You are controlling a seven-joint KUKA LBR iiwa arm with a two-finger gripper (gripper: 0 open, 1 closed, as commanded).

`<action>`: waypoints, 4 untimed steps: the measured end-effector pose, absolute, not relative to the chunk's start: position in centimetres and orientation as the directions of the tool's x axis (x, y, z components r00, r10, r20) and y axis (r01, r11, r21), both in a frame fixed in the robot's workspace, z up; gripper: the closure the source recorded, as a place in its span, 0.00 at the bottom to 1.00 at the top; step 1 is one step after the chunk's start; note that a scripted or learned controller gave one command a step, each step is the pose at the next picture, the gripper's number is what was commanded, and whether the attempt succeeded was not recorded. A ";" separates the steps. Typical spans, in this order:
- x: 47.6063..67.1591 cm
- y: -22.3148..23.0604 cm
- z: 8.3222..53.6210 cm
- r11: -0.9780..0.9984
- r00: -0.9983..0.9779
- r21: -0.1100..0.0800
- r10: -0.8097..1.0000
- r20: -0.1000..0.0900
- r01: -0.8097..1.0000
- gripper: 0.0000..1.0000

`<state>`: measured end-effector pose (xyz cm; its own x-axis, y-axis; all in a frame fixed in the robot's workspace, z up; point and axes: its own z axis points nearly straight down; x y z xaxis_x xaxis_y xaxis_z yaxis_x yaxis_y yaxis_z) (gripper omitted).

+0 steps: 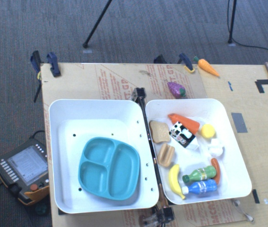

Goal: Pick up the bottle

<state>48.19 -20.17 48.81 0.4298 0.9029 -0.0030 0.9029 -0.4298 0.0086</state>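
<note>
Two bottles lie in the right bin (228,122) near its front. A green bottle (199,175) rests on its side, neck pointing left. Just in front of it lies a blue bottle (200,187) with a white cap, also on its side. A banana (174,180) curves along their left ends, and a red sausage-like piece (215,170) lies at their right.
The right bin also holds a bread slice (159,132), a bun (165,154), a carrot (185,122), a black-and-white carton (181,134), a lemon (208,131) and a white piece (215,149). A blue divided plate (109,168) sits in the left bin (60,126). An orange carrot (207,67) and a purple toy (176,89) lie on the bench behind.
</note>
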 end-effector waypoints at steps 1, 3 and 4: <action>48.4 -20.1 49.8 -0.421 0.421 0.011 0.907 -0.004 0.907 1.00; 47.7 -20.1 48.8 -0.492 0.492 0.000 0.871 -0.001 0.871 1.00; 47.8 -20.1 49.8 -0.487 0.487 0.002 0.873 -0.001 0.873 1.00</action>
<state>47.84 -20.08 49.83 0.4871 0.8733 -0.0008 0.8733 -0.4871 0.0023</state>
